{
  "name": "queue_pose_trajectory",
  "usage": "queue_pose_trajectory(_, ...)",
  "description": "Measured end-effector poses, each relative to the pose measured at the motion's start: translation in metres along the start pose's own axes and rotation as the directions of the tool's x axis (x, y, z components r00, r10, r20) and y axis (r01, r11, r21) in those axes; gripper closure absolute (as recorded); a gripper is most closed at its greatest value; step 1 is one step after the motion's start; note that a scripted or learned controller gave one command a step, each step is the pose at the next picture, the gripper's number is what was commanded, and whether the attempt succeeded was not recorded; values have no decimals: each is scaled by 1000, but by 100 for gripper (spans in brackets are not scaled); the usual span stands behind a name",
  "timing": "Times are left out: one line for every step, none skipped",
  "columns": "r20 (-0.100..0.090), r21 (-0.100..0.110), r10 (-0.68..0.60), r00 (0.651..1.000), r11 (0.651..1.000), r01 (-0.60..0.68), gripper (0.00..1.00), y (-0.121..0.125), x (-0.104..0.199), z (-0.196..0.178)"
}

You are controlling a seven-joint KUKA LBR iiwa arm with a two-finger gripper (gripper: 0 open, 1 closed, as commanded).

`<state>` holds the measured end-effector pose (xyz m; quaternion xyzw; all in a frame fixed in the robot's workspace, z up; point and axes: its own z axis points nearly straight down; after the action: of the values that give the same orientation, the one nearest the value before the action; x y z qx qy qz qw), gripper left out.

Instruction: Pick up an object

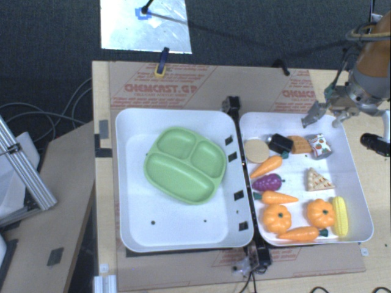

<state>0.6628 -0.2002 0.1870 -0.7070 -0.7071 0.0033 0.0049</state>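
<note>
Gripper [324,113]: fingers spread, nothing between them, above the right bin's [360,188] far rim. Toys lie in that bin; nearest the gripper, the black block [280,143] and wrapped sweet [319,145]. We would centre over one, then descend squarely.

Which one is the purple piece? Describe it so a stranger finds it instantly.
Start at the right white bin, the one full of toy food. Along its left side, between two carrots, lies the purple toy. It is the only purple item; everything around it is orange, yellow or tan.
</note>
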Motion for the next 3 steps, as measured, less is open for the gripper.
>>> queue_pose_trajectory(3,-14,-3,1000,1000,3,0,3,1,-10)
queue_pose_trajectory(3,-12,-2,1000,1000,2,0,2,-2,32)
queue_pose_trajectory(3,-13,-2,1000,1000,2,0,-1,-2,68)
